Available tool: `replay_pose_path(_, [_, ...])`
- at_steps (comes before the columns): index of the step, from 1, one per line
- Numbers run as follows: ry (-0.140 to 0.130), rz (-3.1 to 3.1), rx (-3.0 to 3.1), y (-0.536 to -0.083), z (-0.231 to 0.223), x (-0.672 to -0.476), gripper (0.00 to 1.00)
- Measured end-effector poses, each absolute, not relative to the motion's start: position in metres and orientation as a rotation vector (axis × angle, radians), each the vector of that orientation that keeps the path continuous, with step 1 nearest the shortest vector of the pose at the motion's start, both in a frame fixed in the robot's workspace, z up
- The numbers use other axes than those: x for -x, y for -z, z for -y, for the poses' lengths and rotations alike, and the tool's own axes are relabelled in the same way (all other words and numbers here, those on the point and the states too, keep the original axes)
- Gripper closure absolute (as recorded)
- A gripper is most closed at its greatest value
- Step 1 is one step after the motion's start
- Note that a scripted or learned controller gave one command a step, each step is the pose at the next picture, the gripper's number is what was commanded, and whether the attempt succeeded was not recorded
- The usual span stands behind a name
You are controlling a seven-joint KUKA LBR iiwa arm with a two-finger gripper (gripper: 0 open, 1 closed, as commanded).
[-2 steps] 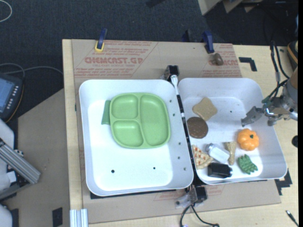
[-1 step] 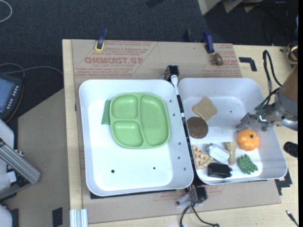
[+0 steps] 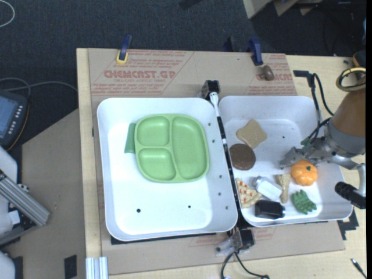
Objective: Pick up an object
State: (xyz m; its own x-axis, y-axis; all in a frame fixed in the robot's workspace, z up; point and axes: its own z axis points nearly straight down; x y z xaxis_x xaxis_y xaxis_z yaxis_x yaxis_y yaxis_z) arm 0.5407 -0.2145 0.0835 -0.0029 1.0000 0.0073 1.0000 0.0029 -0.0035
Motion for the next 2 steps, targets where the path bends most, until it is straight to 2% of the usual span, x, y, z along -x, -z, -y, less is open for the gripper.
replay_pose_path(1, [0.002,2.221,2.217,-0.095,0.216,-0.54,1.0])
replay_pose_path(2, [0.003,2.226,2.226,-0.158,0.219,-0.54,1.0])
